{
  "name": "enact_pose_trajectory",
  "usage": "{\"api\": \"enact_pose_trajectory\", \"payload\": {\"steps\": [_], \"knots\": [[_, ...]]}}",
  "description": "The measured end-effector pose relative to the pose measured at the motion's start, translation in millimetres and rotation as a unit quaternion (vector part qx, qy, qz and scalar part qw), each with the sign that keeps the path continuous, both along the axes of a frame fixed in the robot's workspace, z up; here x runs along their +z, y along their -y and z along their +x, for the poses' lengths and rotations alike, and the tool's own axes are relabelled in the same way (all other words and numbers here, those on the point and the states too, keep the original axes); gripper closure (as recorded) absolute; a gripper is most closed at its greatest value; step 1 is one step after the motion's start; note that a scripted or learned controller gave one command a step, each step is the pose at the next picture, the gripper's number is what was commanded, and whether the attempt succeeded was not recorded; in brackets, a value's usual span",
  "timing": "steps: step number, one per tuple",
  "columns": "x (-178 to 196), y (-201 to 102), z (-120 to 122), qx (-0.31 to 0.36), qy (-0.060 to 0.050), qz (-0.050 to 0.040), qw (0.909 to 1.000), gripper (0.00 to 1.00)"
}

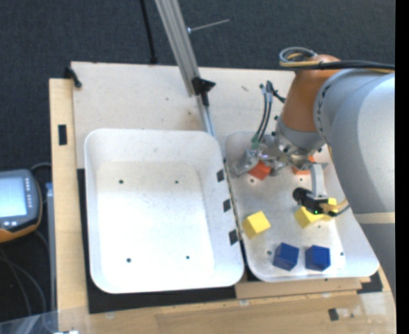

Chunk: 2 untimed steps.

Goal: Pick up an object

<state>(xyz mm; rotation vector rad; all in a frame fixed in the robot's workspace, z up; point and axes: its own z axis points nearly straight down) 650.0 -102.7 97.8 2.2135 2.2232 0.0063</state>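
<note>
Orange block (261,172) is seen right by the claw (254,160); claw grip can't be told. Yellow cube (257,223) sits below it, 2 blue cubes (286,256) lower.

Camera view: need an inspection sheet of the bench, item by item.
Surface: wooden bench bearing a left bin and a right bin.
Job's things: in the right bin, an orange piece, two yellow blocks, two blue blocks.
Clutter: nothing seen.
Grippers: gripper low over the right bin's far end, beside the orange piece; hold not confirmed.
Cables: green and black leads along the wrist.
Surroundings: aluminium post, handheld pendant, dark carpet.
</note>
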Motion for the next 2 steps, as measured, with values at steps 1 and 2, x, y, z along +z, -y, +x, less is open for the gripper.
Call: {"api": "enact_pose_trajectory", "payload": {"steps": [1, 2], "knots": [[9.0, 4.0, -5.1, 0.002, -0.009, -0.0023, 1.0, 1.0], [10.9, 4.4, -2.1, 0.004, -0.002, -0.0038, 1.0, 0.0]]}}
